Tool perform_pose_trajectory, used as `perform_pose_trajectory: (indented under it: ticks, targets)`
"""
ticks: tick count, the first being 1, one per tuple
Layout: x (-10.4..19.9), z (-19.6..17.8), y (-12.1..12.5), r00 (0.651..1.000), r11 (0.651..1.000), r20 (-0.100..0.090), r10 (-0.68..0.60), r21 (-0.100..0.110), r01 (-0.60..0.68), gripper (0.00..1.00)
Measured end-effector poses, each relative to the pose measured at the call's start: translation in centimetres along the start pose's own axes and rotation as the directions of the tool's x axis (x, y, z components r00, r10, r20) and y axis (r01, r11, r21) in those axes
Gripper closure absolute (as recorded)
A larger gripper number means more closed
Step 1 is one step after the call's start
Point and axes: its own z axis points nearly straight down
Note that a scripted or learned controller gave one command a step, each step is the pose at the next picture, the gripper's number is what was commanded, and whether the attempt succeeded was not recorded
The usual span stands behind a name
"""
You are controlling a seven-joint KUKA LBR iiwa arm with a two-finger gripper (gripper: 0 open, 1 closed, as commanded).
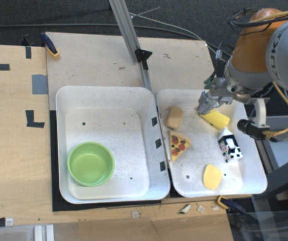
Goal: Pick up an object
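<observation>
Yellow block [217, 119]: lies in the right bin [249, 185], upper part, tilted, its upper-left end directly under the gripper [207, 106]. Contact between the two cannot be confirmed; whether the block sits between the fingers cannot be told, and the finger spread is likewise not readable from this angle.

Gripper: grey, at the end of the arm [257, 49], which enters from the right with an orange band above the wrist. Positioned low over the right bin's upper middle.

Right bin, other contents:
- Tan block [174, 117], near the left wall, left of the gripper, apart from it.
- Pizza slice [178, 145], toy, just below the tan block, close to the left wall.
- Milk carton [229, 147], small, white with black patches, lying on its side below the yellow block, near it.
- Yellow disc [212, 176], flat, rounded, toward the front of the bin, well apart from the gripper.

Left bin [103, 97]: holds a green bowl [91, 163], upright, in the front-left corner.

Surroundings: both bins sit side by side on a bench [13, 109]; a metal post [128, 29] rises at a slant behind the gap between the bins.
</observation>
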Motion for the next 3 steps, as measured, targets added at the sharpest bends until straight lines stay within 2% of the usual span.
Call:
perform_pose_trajectory:
  ticks: [1,2,3]
  targets:
    - [0.0,0.0,0.0,1.000,1.000,0.000,0.000,0.000,0.000,0.00]
    - [-0.2,6.0,-1.1,1.000,1.000,0.001,0.001,0.007,-0.001,0.00]
    - [0.3,12.4,-1.4,1.000,1.000,0.002,0.001,0.001,-0.001,0.00]
